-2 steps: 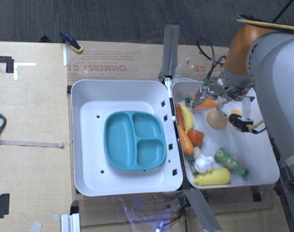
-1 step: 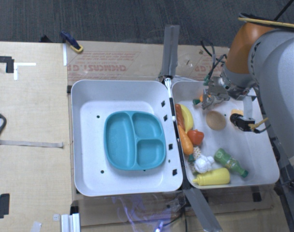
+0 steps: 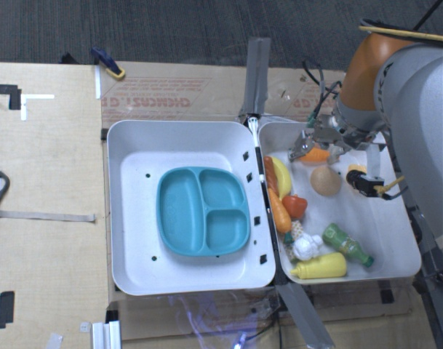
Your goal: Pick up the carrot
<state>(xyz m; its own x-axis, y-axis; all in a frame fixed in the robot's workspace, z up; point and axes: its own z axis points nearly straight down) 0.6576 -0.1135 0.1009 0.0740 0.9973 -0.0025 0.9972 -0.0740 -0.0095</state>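
Gripper [image 3: 313, 145] seen over right bin [image 3: 396, 257]; finger state cannot be told. Smooth tapered orange carrot [image 3: 278, 211] lying lower left of it, beside curved banana [image 3: 281, 176].

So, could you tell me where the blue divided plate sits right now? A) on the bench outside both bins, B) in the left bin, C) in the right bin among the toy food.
B: the blue plate lies flat in the middle of the left bin, while the carrot and other food are in the right bin.
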